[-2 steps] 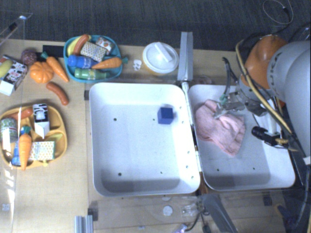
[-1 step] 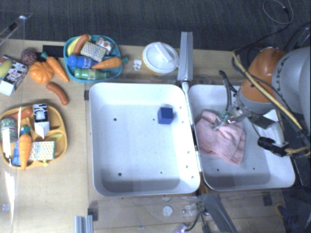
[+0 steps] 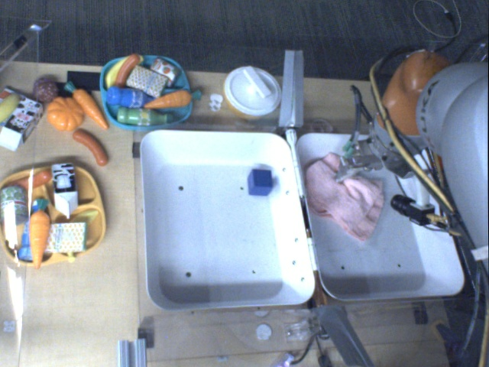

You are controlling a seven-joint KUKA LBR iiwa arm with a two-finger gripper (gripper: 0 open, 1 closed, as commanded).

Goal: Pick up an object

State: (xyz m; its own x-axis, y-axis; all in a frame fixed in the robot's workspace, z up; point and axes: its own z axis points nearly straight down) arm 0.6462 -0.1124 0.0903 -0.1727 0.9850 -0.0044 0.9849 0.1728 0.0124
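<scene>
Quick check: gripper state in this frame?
Gripper: over the pink cloth in the right bin; open or shut cannot be told.

Left of the bins on the counter (image 3: 122, 228): blue bowl (image 3: 114, 113) of toy food, yellow tray (image 3: 95, 212) of toy food, loose pumpkin (image 3: 64, 114), carrot (image 3: 92, 107), sausage (image 3: 91, 146). Behind the bins: white lid (image 3: 253, 90).

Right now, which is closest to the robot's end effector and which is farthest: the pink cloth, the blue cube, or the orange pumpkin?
Measured from the end effector in the camera view:
1. Pink cloth, right bin, just beside it.
2. Blue cube, left bin, near the top right.
3. Pumpkin, on the bench at the far left.
</scene>
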